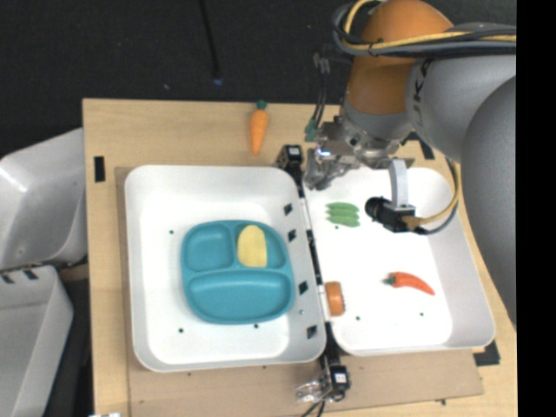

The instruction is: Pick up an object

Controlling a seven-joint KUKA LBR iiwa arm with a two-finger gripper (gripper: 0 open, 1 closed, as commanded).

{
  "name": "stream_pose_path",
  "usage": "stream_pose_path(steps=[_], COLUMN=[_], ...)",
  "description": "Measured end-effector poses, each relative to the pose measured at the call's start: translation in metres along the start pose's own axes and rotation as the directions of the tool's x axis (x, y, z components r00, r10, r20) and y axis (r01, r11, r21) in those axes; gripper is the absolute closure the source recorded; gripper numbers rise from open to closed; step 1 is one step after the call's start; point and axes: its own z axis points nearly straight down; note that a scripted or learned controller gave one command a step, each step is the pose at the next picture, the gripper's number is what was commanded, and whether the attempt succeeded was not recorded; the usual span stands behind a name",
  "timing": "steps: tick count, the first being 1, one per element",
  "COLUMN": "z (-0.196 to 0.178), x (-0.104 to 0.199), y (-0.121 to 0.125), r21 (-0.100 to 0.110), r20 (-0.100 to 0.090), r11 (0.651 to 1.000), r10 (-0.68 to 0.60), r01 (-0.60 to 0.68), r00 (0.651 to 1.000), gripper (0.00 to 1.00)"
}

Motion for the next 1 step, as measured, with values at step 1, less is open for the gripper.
stream_pose_path(steps=[1], z=[-0.0098], x=[0.0524], y=[-0.0174], r21=[0.0], r20=[-0.001], r11=[1.0], r10=[-0.001], r01=[0.001], r00=[1.0], gripper=[1.0])
